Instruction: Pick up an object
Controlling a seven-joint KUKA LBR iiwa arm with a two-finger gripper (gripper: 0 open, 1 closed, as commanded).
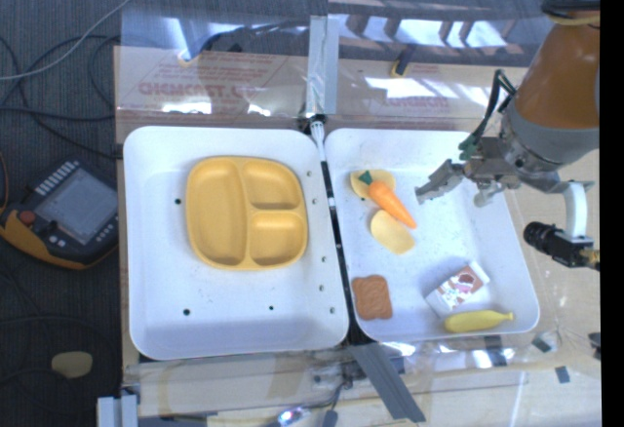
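The right bin point(507, 230) holds an orange carrot point(392, 202) with a green top, lying on a pale yellow slice point(394, 234). A brown cracker point(371, 296) sits near the bin's front left. A small white and red carton point(458, 288) and a yellow banana point(478, 320) lie at its front right. My gripper point(457, 188) hovers over the right bin's back half, to the right of the carrot. It is open, its fingers point(435, 184) spread apart with nothing between them.
A yellow divided plate point(247, 211) lies in the left bin point(156, 298). A ridge point(331, 220) separates the two bins. The grey and orange arm point(561, 94) comes in over the right bin's far right corner. A handheld controller point(58, 211) rests on the floor to the left.
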